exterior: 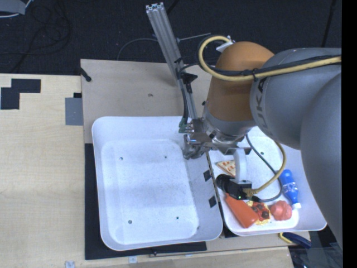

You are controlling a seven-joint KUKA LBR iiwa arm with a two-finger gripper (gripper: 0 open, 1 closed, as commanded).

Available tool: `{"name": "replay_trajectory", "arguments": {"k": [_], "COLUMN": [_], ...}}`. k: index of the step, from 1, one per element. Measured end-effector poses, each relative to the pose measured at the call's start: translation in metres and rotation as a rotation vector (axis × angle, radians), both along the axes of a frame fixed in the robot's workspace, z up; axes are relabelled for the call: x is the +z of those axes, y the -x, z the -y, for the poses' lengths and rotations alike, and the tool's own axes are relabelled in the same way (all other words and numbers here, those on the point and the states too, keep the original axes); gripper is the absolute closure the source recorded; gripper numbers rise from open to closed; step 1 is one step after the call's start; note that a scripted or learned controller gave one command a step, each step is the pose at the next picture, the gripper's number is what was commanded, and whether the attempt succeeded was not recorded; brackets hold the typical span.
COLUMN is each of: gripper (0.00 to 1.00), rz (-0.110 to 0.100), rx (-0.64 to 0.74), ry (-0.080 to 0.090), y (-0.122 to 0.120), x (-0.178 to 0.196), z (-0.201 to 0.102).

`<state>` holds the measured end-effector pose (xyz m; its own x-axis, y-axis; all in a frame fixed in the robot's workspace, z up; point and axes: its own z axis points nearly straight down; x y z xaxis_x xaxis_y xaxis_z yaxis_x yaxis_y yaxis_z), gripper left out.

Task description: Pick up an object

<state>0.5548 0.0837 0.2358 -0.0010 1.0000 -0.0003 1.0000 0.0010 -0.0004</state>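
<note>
- Clearly the candidates for picking all lie in the right bin [312, 225]: an orange wedge-shaped object [241, 211], a red rounded toy [280, 210] just beside it, a blue bottle-like item [288, 186] near the far rim, and a flat yellow-and-red piece [226, 165] closer to the divide between the bins.
- We judge the orange wedge the easiest target, since it is the largest and lies with a long side exposed; the red toy touches or nearly touches a small patterned piece [260, 210] between them.
- To do this step well, we would bring the wrist over the right bin, line the closing direction across the wedge's narrow width, and descend straight so nothing is nudged against the bin wall.
- The gripper [192, 144] sits at the seam between the two bins, over the inner edge of the left bin [111, 149], so the objects lie toward the near right of it, apart from it.
- We cannot tell how far apart the fingers stand, as the metal parts there are dark and small; we see nothing held.
- A hanging yellow cable [274, 177] loops over the right bin and could snag.
- Both bins rest on the table [39, 166].
</note>
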Motion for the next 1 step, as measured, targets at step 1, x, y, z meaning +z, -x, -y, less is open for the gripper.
{"name": "replay_trajectory", "arguments": {"k": [1], "gripper": [0.0], "rz": [-0.001], "rx": [0.001], "ry": [0.0], "y": [0.0002], "x": [-0.0004], "z": [-0.0003]}}
